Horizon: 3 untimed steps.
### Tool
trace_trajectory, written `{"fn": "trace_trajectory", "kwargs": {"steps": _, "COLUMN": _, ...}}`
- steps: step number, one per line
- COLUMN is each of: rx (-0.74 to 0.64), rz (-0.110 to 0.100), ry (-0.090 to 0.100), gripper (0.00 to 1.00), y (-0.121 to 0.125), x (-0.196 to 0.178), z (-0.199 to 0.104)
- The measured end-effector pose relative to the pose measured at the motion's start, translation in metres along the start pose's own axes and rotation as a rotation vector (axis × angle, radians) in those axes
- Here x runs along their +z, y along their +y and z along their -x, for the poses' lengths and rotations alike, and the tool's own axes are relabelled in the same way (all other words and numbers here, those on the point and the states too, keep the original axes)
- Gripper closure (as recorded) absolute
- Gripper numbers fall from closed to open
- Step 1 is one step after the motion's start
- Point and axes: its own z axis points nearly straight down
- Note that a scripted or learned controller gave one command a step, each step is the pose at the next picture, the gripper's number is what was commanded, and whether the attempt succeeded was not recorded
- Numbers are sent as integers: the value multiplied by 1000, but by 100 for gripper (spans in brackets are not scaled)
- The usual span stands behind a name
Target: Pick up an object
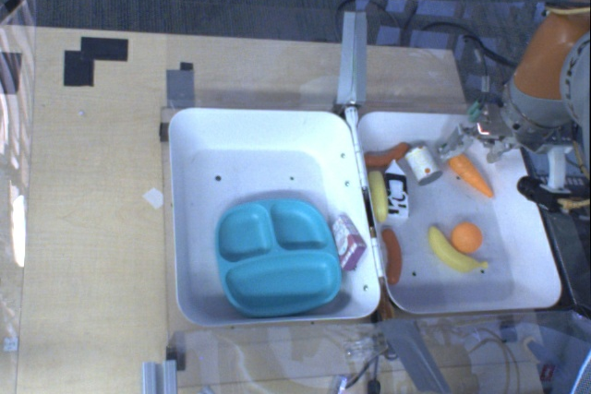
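Our claw [459, 141] hangs over the right white bin [540, 291], seemingly spread and empty, between the small white cylinder [421, 163] and tapered orange carrot [471, 176]. We should centre on one before closing.

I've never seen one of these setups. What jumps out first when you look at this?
The big blue divided tray fills the near part of the left bin, with a small purple carton against its right edge. The right bin holds bright toy food: a carrot, an orange touching a banana, and sausages along its left wall. The grey and orange arm reaches in from the right, above the carrot.
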Motion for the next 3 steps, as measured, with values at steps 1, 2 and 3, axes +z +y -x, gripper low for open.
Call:
{"fn": "trace_trajectory", "kwargs": {"steps": 1, "rx": -59, "rz": 6, "ry": 0, "gripper": 0, "y": -40, "x": 31, "z": -7}}
{"fn": "trace_trajectory", "kwargs": {"steps": 2, "rx": -60, "rz": 12, "ry": 1, "gripper": 100, "y": -38, "x": 19, "z": -8}}
{"fn": "trace_trajectory", "kwargs": {"steps": 3, "rx": -54, "rz": 3, "ry": 1, "gripper": 100, "y": -55, "x": -84, "z": -60}}
